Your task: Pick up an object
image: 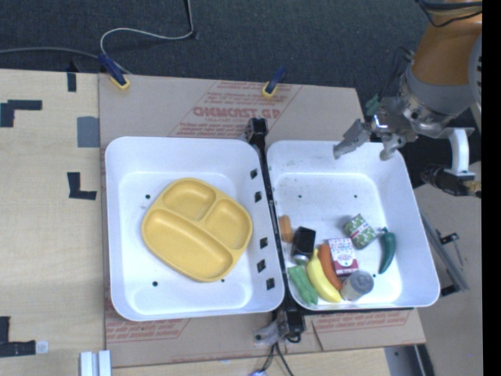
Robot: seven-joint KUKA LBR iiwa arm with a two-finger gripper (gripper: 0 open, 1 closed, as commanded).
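My gripper [368,145] hangs over the far rim of the right bin [337,185], its two fingers spread open with nothing between them. The objects lie in a pile at the near end of that bin: a yellow banana [322,280], a green vegetable [301,283], an orange carrot [326,258], a red and white carton [341,256], a black block [302,243], a green patterned box [359,230], a dark green pepper [387,251], a grey can [358,285] and a small orange piece [286,228]. The gripper is well above and beyond the pile.
The left bin [133,210] holds a yellow divided plate [197,228]. A black divider with clips [262,202] runs between the bins. Both bins rest on cardboard [211,108] with yellow clamps at its far edge, and a cable lies beyond it.
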